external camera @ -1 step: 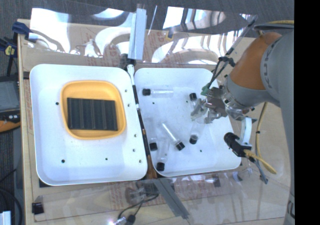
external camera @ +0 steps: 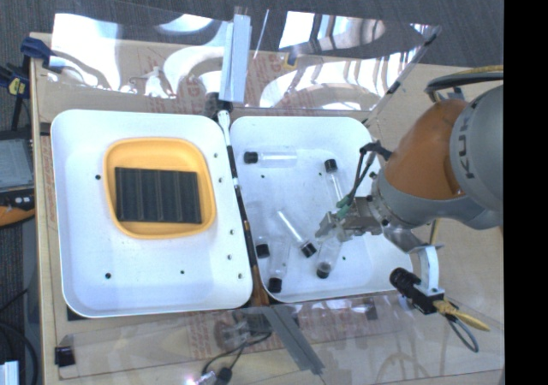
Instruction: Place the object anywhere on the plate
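At six o'clock in the right bin (external camera: 287, 191), capped clear vials (external camera: 324, 263) are seen lying. The gripper (external camera: 336, 226) is poised just beyond them; its opening and hold cannot be told. The yellow plate (external camera: 158, 156) is set at nine o'clock, in the left bin (external camera: 77, 246).

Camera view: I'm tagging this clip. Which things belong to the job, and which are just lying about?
Job: plate, capped tubes, gripper.
Lying about: clear screen, blue clamp, metal rail.
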Controlling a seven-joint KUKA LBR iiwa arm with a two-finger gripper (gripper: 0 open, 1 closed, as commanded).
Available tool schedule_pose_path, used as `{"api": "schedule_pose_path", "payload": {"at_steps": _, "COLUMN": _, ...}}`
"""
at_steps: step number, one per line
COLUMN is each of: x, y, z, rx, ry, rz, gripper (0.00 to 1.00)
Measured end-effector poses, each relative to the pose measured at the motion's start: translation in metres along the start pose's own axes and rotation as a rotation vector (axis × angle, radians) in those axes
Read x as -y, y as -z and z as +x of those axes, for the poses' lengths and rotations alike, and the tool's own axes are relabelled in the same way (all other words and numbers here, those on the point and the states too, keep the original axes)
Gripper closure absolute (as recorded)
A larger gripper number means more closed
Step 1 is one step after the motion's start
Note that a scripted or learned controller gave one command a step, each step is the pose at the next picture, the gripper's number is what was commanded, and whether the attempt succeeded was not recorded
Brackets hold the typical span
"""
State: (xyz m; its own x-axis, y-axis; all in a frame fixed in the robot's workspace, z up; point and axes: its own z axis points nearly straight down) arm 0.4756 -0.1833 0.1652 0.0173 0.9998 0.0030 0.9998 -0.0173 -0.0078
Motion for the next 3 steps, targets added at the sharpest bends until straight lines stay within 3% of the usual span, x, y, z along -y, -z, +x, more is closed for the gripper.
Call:
{"api": "schedule_pose_path", "payload": {"at_steps": 1, "x": 0.0, "y": 0.006, "z": 0.036, "rx": 0.0, "ry": 0.183, "rz": -0.001, "gripper": 1.0}}
{"api": "schedule_pose_path", "payload": {"at_steps": 2, "x": 0.0, "y": 0.006, "z": 0.036, "rx": 0.001, "ry": 0.182, "rz": -0.001, "gripper": 0.0}}
{"api": "schedule_pose_path", "payload": {"at_steps": 3, "x": -0.042, "y": 0.044, "z": 0.009, "rx": 0.003, "ry": 0.272, "rz": -0.004, "gripper": 0.0}}
